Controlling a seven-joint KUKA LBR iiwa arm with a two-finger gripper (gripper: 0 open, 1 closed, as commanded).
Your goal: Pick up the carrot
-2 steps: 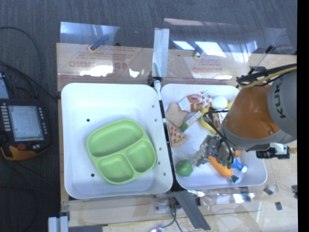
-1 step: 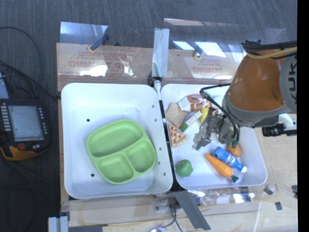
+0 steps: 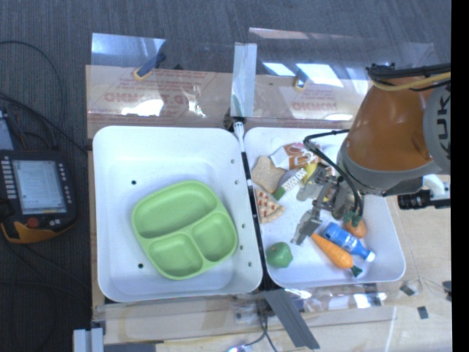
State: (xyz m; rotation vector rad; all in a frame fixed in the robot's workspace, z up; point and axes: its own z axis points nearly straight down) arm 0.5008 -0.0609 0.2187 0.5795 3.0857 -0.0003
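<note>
The carrot (image 3: 332, 250), orange with a green stub at its lower right end, lies slantwise near the front of the right bin (image 3: 388, 264). A blue tube (image 3: 349, 240) rests against its upper side. My gripper (image 3: 306, 215) hangs over the middle of the right bin, just up and left of the carrot's thick end. Its two grey fingers (image 3: 302, 234) stand open with nothing between them. The orange wrist band hides the back right part of the bin.
A green ball-shaped fruit (image 3: 279, 254) sits left of the carrot. A pizza slice (image 3: 269, 210), a bread slice (image 3: 265, 173) and small packets (image 3: 296, 156) lie further back. A small orange piece (image 3: 357, 227) shows beside the gripper. The left bin (image 3: 117, 160) holds a green divided plate (image 3: 185, 228).
</note>
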